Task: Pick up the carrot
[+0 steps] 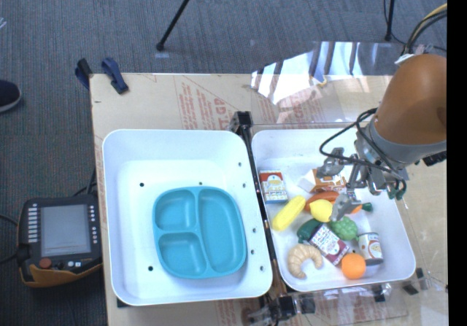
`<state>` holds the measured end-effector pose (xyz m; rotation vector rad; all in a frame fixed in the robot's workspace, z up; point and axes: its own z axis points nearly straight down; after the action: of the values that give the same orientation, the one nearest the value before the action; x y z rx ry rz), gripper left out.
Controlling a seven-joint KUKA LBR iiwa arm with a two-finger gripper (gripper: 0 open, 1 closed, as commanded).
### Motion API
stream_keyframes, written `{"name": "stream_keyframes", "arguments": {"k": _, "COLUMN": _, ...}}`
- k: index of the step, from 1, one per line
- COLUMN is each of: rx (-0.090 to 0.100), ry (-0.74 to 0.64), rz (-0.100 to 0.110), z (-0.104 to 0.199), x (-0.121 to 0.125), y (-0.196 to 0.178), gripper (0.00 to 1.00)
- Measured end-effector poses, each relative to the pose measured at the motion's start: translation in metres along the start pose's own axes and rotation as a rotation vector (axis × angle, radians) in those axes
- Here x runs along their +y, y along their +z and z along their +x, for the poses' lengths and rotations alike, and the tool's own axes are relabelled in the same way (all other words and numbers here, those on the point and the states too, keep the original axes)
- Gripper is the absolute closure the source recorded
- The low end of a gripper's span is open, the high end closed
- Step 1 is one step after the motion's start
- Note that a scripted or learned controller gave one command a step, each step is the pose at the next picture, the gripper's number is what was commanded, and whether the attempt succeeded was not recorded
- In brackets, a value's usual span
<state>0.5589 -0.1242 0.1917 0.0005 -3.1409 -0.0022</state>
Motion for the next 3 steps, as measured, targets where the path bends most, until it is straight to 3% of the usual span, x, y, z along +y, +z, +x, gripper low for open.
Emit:
{"name": "stream_keyframes", "arguments": {"k": 1, "rx": -0.029, "ry": -0.06, "rz": 0.007, "z": -0.048, "x": -0.08, "y": 0.08, "gripper": 0.0}}
{"name": "stream_keyframes", "arguments": {"k": 2, "rx": -0.051, "ry": 0.04, "rz": 0.011, "z": -0.018, "x": -0.074, "y": 0.084, "gripper": 0.0}}
{"name": "stream_keyframes", "arguments": {"k": 3, "rx": -0.038, "ry": -0.019, "rz": 0.015, "z": -0.03, "x": -0.058, "y": 0.087, "gripper": 0.0}}
